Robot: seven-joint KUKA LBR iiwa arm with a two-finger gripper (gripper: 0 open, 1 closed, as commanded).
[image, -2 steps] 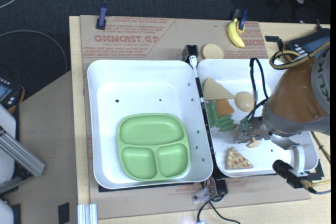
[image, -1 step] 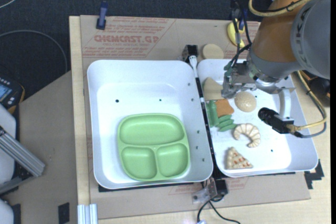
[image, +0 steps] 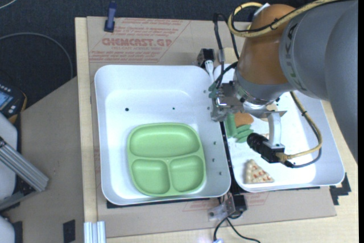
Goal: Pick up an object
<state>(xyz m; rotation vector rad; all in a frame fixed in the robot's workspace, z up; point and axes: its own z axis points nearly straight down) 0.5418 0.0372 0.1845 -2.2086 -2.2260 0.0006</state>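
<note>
The gripper (image: 236,115), grip impossible to tell, hangs over a green toy (image: 243,133) in the right bin (image: 319,161); a centred descent seems wisest.

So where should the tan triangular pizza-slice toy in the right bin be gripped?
Probably across the two slanted edges of the tan triangular pizza-slice toy, near its middle, coming straight down from above. It lies flat on the floor of the right white bin with bare space on both sides, so a top-down pinch looks easiest.
</note>
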